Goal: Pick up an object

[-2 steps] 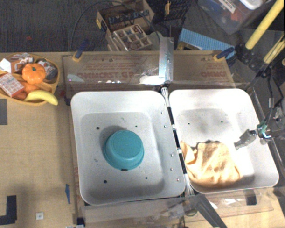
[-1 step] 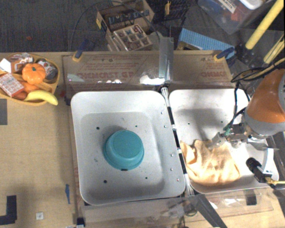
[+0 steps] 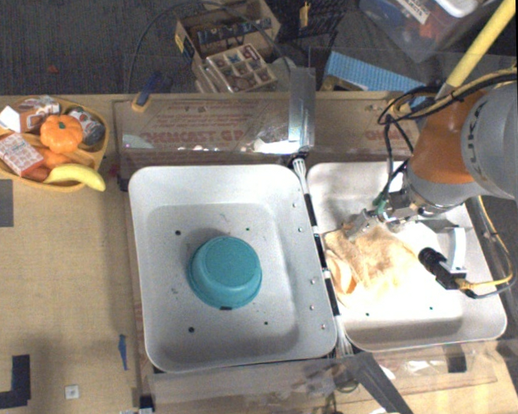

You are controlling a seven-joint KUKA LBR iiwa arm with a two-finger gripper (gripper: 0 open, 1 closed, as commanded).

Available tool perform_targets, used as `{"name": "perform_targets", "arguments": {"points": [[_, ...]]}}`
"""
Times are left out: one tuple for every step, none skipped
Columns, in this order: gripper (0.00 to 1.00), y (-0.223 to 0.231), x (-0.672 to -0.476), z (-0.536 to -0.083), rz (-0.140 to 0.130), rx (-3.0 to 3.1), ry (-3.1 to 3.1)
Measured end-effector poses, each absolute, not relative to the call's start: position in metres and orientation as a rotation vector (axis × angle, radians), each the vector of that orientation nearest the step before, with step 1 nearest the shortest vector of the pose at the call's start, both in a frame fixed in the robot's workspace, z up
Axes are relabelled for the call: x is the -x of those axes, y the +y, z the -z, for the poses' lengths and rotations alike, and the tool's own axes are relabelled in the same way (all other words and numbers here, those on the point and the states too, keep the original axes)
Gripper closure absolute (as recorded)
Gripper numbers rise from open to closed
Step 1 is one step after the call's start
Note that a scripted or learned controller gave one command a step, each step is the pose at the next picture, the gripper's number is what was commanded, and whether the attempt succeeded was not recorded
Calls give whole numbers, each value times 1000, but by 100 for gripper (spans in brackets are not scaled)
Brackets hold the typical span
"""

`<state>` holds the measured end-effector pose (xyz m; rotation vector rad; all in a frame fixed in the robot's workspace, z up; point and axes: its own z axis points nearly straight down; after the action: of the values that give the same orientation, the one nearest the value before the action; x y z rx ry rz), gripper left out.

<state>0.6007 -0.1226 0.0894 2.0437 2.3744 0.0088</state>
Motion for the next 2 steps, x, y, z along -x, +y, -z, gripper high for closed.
{"name": "perform_targets", "arguments": {"points": [[0,-157,-629,-89,-6,-2176,2256],[0,-128,-604,-89,-6,-2041,2379]]}}
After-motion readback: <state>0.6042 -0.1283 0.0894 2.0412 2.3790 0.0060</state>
